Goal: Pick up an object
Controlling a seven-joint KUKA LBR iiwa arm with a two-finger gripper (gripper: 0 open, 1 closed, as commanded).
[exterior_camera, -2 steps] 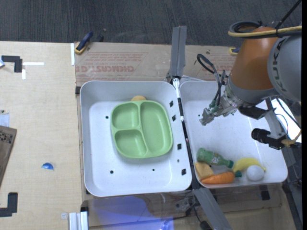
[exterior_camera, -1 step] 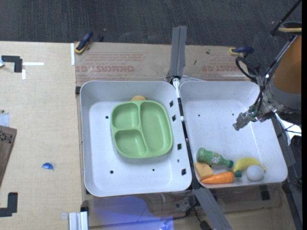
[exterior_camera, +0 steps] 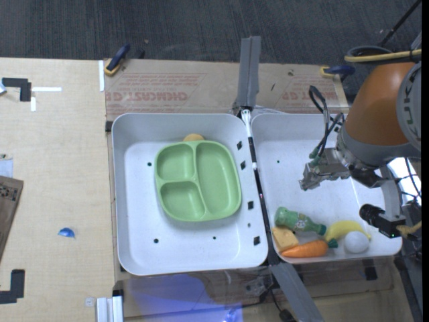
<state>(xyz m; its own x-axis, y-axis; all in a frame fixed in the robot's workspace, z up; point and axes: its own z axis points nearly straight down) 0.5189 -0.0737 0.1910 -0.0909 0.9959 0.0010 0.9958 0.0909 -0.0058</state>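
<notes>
Item: hand (exterior_camera: pixel 315 178), finger state I cannot tell, above right bin (exterior_camera: pixel 281 146). Candidates, five o'clock of it: green bottle (exterior_camera: pixel 298 221), carrot (exterior_camera: pixel 306 249), banana (exterior_camera: pixel 346 228), white egg (exterior_camera: pixel 356 242). Risk: crowded cluster, probably fouling neighbours or slipping.

Light wooden bench (exterior_camera: pixel 53 173), occupying the left and centre of the frame. Directly on it: two shallow white bins side by side, the left bin (exterior_camera: pixel 131 200) at centre and the right bin (exterior_camera: pixel 281 146) at centre right; a brown cardboard sheet (exterior_camera: pixel 167 86) under their upper edges; a small blue object (exterior_camera: pixel 66 233) at lower left; black brackets (exterior_camera: pixel 19 87) at upper left.
</notes>
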